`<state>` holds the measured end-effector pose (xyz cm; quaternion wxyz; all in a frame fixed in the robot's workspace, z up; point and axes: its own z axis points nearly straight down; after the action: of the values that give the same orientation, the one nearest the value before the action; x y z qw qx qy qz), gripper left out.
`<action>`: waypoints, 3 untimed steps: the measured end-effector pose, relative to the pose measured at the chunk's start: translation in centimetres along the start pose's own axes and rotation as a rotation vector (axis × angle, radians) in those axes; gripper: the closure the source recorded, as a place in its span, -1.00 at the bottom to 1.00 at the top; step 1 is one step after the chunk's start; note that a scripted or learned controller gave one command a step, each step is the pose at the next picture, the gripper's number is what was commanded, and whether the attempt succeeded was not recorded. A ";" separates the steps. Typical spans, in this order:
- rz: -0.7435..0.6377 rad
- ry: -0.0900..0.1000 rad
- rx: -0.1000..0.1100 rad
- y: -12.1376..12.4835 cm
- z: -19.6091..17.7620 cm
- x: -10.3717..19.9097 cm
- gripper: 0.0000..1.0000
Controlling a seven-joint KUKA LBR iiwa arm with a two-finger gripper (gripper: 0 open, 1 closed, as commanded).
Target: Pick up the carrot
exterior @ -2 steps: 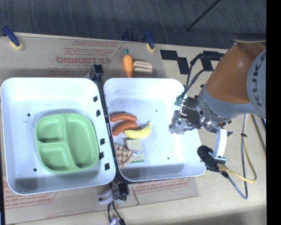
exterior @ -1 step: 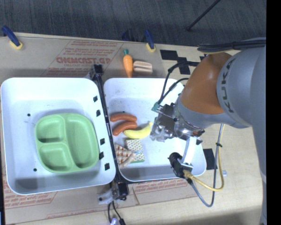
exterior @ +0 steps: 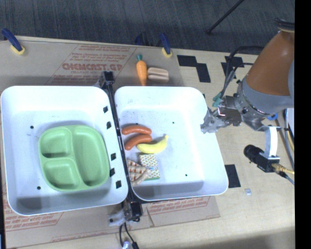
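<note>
The carrot [exterior: 141,71], orange with a green top, lies on the cardboard bench behind the right bin [exterior: 197,95], just outside its far rim and pointing toward the bin. My gripper [exterior: 209,123] hangs over the right rim of the right bin, well to the right of the carrot and nearer the front. Nothing shows in it.
A tan and brown bun-like toy [exterior: 157,74] lies right beside the carrot. In the right bin are two sausages [exterior: 136,130], a banana [exterior: 153,146] and a waffle piece [exterior: 139,171]. The left bin [exterior: 15,102] holds a green divided plate [exterior: 72,157]. Blue clamps [exterior: 166,45] grip the bench's far edge.
</note>
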<state>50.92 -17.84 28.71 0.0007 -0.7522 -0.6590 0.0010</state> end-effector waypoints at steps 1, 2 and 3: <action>0.113 0.001 0.002 -3.4 5.6 0.3 1.00; -0.393 -0.001 -0.002 -3.2 -2.7 -0.5 1.00; -0.465 0.002 0.003 -4.3 7.7 14.1 1.00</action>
<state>48.45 -3.31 21.05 0.0026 -0.5802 -0.8144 0.0012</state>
